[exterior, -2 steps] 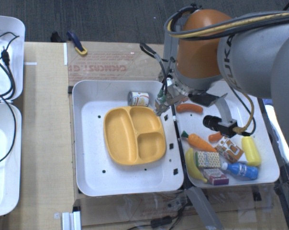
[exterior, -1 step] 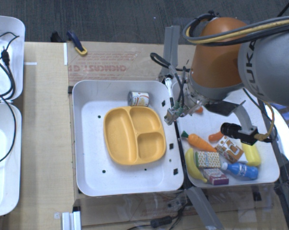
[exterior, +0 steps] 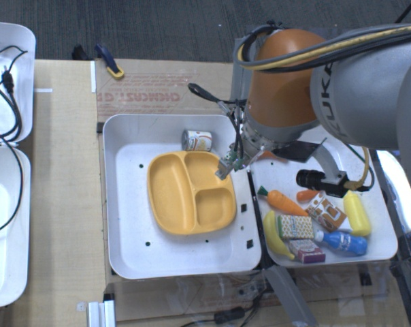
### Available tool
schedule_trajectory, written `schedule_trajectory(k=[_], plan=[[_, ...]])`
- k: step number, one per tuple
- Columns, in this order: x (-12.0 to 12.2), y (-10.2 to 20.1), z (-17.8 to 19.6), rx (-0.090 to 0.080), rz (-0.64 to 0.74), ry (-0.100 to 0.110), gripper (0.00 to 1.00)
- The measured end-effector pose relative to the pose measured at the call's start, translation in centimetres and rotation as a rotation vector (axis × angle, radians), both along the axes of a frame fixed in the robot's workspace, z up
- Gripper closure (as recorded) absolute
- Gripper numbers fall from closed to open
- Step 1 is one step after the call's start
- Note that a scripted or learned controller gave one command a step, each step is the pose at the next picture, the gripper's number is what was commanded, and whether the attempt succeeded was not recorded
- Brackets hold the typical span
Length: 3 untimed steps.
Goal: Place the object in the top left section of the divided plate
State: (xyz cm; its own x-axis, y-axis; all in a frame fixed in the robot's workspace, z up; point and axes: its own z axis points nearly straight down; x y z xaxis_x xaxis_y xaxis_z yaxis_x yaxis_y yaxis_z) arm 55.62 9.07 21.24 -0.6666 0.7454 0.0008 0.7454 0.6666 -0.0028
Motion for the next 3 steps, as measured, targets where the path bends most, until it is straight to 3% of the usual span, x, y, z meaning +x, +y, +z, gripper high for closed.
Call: schedule_trajectory(k=[1, 2, 3], plan=[[0.1, -0.2, 0.9, -0.001, -0.006, 0.0, 1.0], [-1.2, -3.9, 2.0, 0.0, -0.055, -0.001, 1.0], [1.6, 2.0, -2.8, 0.0, 0.137, -0.002, 1.0]])
